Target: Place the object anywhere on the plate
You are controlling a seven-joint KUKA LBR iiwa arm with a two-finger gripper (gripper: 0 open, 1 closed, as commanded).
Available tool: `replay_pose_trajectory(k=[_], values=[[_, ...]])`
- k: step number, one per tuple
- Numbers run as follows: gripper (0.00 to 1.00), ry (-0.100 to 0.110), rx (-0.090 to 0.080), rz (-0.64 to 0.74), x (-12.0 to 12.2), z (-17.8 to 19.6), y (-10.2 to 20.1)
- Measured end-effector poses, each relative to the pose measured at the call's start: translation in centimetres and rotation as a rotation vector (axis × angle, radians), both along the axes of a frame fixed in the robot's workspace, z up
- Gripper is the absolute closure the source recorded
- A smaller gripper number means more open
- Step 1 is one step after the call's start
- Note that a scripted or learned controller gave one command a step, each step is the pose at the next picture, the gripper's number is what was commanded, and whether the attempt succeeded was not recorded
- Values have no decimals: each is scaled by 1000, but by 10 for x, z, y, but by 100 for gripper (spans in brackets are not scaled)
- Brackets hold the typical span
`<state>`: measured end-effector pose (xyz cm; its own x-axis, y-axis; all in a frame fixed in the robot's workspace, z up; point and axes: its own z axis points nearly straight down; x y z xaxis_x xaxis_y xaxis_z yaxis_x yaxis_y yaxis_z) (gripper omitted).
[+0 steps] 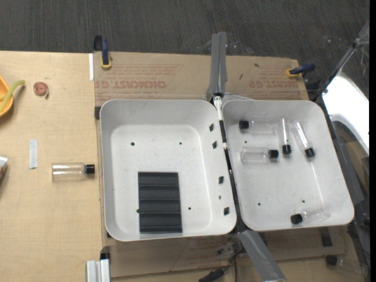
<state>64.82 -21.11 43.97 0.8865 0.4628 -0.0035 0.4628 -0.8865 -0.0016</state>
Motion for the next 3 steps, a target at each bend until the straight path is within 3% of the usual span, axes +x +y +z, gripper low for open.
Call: replay_pose_trajectory(k=[1,2,3], values=[[0,0,0,-133,1,0,-10],[0,1,1,-281,-1,0,18],[0,1,0,-281,-3,0,-11]])
